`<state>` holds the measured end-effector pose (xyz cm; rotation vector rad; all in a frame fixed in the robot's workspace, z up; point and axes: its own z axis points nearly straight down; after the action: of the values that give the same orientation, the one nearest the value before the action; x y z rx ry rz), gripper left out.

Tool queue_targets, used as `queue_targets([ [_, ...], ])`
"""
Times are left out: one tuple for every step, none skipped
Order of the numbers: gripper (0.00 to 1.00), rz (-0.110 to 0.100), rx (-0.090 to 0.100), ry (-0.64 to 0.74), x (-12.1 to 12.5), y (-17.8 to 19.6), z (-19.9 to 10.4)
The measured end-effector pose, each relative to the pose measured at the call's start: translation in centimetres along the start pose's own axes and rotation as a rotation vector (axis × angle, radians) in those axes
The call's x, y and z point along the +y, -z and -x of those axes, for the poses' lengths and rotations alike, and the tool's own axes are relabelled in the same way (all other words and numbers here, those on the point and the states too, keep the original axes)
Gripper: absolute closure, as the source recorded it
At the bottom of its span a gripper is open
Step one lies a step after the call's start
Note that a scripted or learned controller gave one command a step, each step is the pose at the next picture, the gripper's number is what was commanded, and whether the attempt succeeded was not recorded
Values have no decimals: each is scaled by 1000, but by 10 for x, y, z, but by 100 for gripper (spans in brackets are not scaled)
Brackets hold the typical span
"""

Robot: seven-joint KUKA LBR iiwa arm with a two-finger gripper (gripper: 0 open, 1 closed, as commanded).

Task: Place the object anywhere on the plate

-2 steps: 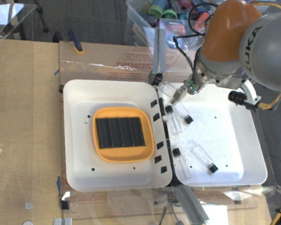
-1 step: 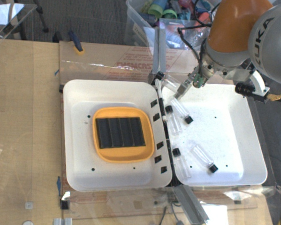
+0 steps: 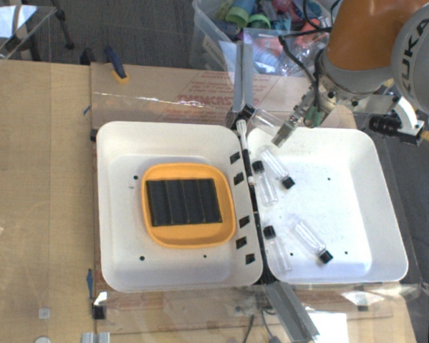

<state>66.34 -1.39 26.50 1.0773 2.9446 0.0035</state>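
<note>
Clear tubes with black caps (image 3: 275, 172) lie in right bin (image 3: 359, 150) just below end effector (image 3: 282, 133); its opening cannot be told, nothing held. Light, stiff, slippery; grip mid-barrel. Orange plate (image 3: 186, 236) well left.

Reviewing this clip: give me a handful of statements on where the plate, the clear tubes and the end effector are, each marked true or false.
1. The orange plate sits in the left bin. True.
2. A clear tube lies on the plate. False: the clear tubes lie in the right bin.
3. The end effector is over the right bin's far left corner. True.
4. The end effector holds a tube. False: no tube is seen between its fingers.
5. The plate has a dark ridged centre. True.
</note>
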Motion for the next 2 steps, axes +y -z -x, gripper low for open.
queue_targets([
  [100,1,-1,106,-13,22,8],
  [100,1,-1,128,-26,37,16],
])
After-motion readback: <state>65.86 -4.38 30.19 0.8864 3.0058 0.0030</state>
